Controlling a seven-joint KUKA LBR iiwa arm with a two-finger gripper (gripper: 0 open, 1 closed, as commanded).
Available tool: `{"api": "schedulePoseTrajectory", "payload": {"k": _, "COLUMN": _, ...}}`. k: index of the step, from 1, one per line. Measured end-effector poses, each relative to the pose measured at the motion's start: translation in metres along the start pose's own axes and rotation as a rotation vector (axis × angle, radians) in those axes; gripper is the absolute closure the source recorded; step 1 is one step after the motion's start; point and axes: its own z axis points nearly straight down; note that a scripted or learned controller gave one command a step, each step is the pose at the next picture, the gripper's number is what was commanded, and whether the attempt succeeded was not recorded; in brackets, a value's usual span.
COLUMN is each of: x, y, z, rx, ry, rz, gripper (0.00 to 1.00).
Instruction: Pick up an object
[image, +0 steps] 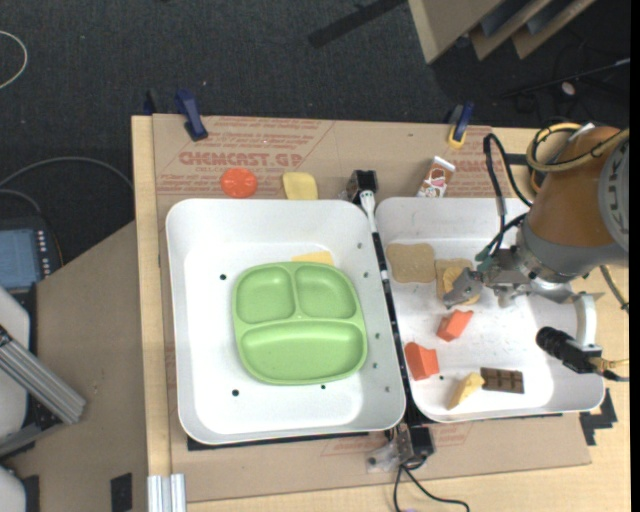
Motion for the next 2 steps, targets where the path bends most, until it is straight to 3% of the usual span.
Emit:
{"api": "schedulePoseTrajectory", "payload": {"k": 1, "x": 0.028, "y": -0.02, "z": 0.031, "rx": -0.01, "ry": -0.001, "rz": -0.004, "gripper": 0.0}}
{"api": "schedulePoseTrajectory", "payload": {"k": 2, "x": 0.025, "y": -0.017, "z": 0.017, "rx": -0.022, "ry": -0.005, "rz": -0.001, "gripper": 1.0}}
